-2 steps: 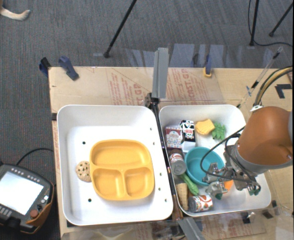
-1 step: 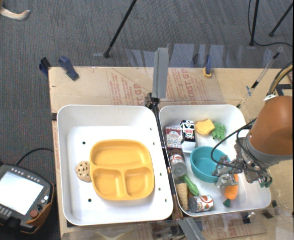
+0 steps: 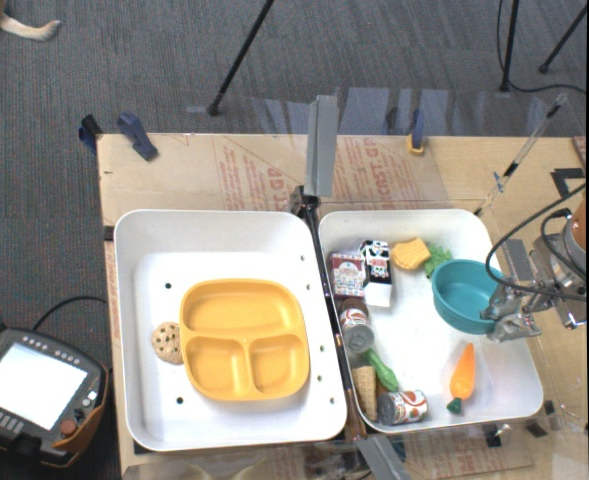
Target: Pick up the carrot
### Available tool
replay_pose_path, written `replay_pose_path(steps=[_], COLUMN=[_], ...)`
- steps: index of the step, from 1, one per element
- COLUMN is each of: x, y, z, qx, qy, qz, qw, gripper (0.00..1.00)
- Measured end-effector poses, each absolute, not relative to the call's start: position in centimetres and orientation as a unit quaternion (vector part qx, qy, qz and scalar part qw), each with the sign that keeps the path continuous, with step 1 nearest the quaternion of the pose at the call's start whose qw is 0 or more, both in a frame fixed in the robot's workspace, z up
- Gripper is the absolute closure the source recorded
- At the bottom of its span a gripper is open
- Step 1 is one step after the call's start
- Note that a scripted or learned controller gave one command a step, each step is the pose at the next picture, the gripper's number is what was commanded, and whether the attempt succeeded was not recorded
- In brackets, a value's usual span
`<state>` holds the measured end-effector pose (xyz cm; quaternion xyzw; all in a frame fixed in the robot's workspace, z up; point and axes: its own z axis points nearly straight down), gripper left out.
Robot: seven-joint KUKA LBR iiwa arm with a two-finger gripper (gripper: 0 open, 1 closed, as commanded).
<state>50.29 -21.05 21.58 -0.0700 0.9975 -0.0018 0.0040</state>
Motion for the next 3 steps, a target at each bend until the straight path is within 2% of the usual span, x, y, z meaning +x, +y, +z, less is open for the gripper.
replay_pose_path(steps=[1, 2, 3], x=[50.3, 48.7, 49.5], y=[-20.9, -21.2, -21.1], z=[9.1, 20.4, 27.7], qx=[-0.312, -0.297, -0.336], qy=[0.95, 0.955, 0.942], qz=[-0.0003, -0.0023, -0.0007], qw=[0.006, 0.004, 0.003], gripper=[1.0, 1.0, 1.0])
